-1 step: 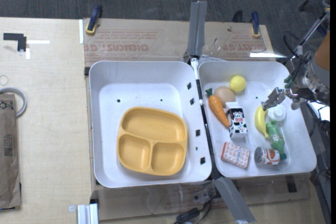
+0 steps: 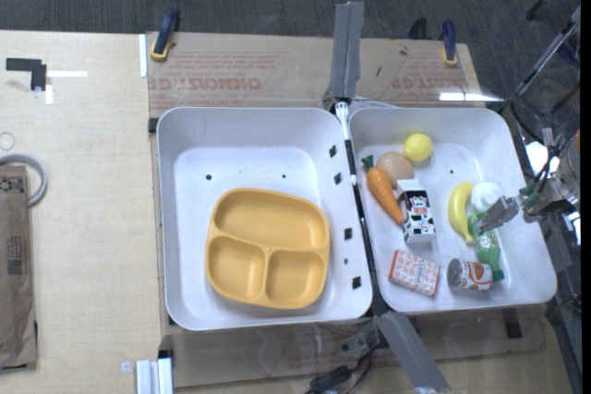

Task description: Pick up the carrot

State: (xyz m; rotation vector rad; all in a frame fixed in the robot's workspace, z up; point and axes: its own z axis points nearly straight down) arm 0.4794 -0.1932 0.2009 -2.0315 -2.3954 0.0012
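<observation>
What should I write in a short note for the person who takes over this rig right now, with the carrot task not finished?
Gripper: at the right side of the right bin, low over the banana and a green-and-white item. I cannot tell if it is open or shut; no object is seen in it.
Carrot: lies near the right bin's left wall, beside the small cow-print carton, below the beige round item.
Left bin: holds the yellow divided plate.
Done: nothing yet; the carrot is not picked.
Left: move the gripper across to the carrot, grasp it, lift it.
</observation>
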